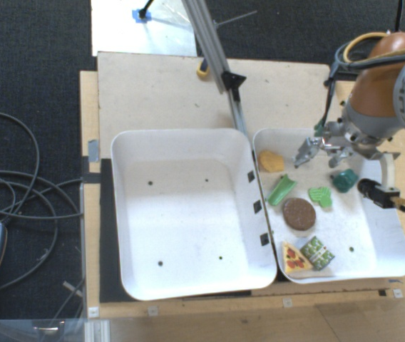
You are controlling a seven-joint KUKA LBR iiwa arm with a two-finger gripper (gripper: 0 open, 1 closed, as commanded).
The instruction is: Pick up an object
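The right bin [373,258] holds several small toy foods: a yellow-orange piece [272,162] at its back left, a green pod [282,189], a small green piece [321,196], a dark teal piece [344,181], a brown round patty [299,214], a pizza slice [294,258] and a green patterned square [318,253]. My gripper [314,150] hangs over the back of this bin, between the yellow-orange piece and the teal piece. Its fingers stand apart with nothing between them.
The left bin [124,212] lies beside the right one, with a black-marked divider wall [257,205] where they meet. A slanted metal pole [213,41] crosses the back of the bench. A black cable connector [377,192] hangs at the arm's side over the right bin.
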